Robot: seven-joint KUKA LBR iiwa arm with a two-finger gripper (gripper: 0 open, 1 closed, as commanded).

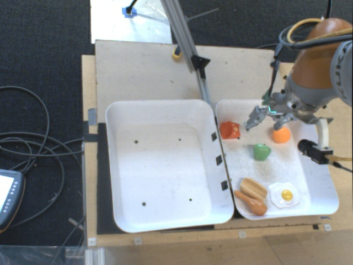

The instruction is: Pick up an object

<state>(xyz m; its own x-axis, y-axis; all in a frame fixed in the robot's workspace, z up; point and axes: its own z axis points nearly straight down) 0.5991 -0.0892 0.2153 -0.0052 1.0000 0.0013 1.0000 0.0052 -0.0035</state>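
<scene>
Approach step, nothing picked yet as far as I can judge: the grey two-finger gripper (263, 116) hangs over the upper part of the right-hand shallow white plastic bin (325, 199), its fingers spread apart, angled down and leftward, with nothing between them. Candidate things all lie in that bin: a small red blocky toy (230, 130) against the left wall just beside the fingertips, a round orange ball-like fruit toy (282, 134) right under the wrist and partly hidden by it, a green rounded pepper-like toy (261, 152) near the middle, a tan hot-dog bun toy (253, 188) touching an orange-red sausage toy (251, 202) at the near edge, and a flat white fried-egg toy with a yellow yolk (285, 195) beside them. Nearest targets look like the red block or the orange ball; which one the arm aims at, cannot tell. Next move probably calls for descending straight, centring the open fingers around one item, then closing; the red block sits tight to the bin wall, so a finger could strike the rim. The left-hand shallow white bin (118, 203) holds no toys. Both bins sit on a pale wooden bench (138, 70) with a black mat under them; a slanted grey metal pole (182, 26) crosses above. Dark carpet around, loose cables (33, 142) at left, corner of a handheld screen pendant (8, 195) at the left edge.
</scene>
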